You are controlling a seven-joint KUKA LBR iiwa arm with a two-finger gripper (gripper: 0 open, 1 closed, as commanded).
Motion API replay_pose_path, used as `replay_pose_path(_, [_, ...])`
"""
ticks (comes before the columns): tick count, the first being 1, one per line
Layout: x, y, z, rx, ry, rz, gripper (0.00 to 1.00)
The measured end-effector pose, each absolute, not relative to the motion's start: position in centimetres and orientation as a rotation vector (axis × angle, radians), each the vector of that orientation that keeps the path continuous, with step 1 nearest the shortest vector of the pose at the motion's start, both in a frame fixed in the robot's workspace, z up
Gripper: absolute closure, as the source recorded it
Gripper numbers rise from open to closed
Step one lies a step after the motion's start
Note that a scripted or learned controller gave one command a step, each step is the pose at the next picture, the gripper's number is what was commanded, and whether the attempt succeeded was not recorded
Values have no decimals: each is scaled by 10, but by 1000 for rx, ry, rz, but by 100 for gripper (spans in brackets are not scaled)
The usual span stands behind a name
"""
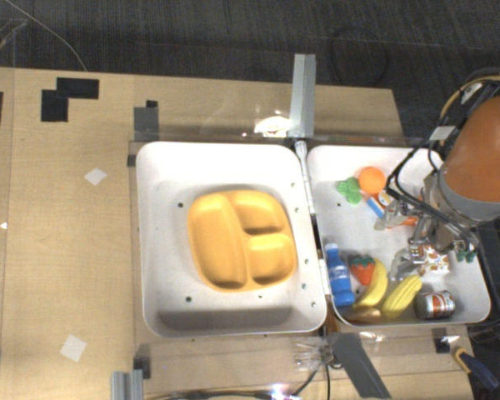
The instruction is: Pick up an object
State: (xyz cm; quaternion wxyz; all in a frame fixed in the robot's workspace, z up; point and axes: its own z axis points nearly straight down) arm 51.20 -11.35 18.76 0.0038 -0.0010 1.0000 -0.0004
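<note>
My gripper (pixel 410 242) hangs over the right bin (pixel 480 300), right of its middle, with the grey wrist and orange band (pixel 483 150) above it. Under and around it lie several toys. An orange carrot with a green top (pixel 362 182) sits at the back. A blue bottle (pixel 339 277) lies along the left wall, with a red strawberry (pixel 363 269) beside it. A banana (pixel 375 287) and a yellow corn cob (pixel 402 294) lie at the front. A small can (pixel 436 306) rests at the front right. A small printed box (pixel 437 262) is partly hidden by the gripper.
The left bin (pixel 162 223) holds a yellow divided tray (pixel 240 238). A metal post (pixel 303 98) stands at the back between the bins. Cables (pixel 412 161) loop from the wrist over the right bin's back.
</note>
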Motion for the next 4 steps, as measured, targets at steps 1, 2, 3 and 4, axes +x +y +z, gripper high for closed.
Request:
replay_pose_path(1, [536, -124, 90, 915, 2992, 4, 0])
replay_pose_path(2, [540, -124, 104, 900, 2979, 5, 100])
replay_pose_path(3, [607, -150, 189, 854, 3007, 2, 100])
replay_pose_path(4, [605, -61, 195, 351, 3113, 3, 100])
